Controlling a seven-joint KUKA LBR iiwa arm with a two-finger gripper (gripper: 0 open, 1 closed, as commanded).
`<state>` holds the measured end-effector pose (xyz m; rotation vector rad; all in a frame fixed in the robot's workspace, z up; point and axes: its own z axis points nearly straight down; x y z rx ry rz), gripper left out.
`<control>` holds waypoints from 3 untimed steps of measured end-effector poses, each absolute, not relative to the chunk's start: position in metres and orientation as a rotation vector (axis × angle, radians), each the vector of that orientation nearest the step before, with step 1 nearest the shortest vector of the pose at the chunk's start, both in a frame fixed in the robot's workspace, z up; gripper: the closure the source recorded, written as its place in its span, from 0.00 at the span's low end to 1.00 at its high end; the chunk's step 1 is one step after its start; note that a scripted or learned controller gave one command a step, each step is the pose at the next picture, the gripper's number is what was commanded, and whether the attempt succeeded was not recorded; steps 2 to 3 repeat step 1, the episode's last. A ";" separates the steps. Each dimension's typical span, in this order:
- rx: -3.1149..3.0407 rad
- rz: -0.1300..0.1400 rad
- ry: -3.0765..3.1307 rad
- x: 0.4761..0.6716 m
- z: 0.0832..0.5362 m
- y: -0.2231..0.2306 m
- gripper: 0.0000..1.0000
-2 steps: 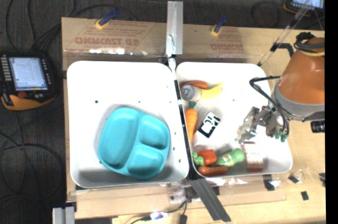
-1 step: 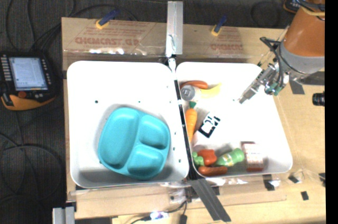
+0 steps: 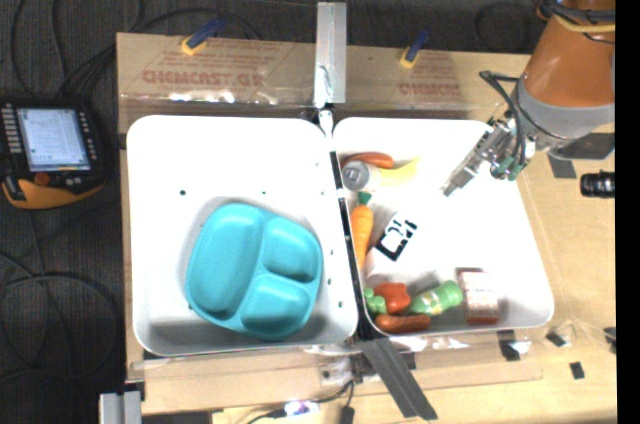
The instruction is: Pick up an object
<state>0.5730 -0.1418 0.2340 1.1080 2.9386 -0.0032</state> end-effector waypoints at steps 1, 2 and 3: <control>1.596 -0.002 2.709 0.490 0.240 -0.121 1.00; 1.596 -0.002 2.709 0.490 0.240 -0.121 1.00; 1.596 -0.002 2.709 0.490 0.240 -0.121 1.00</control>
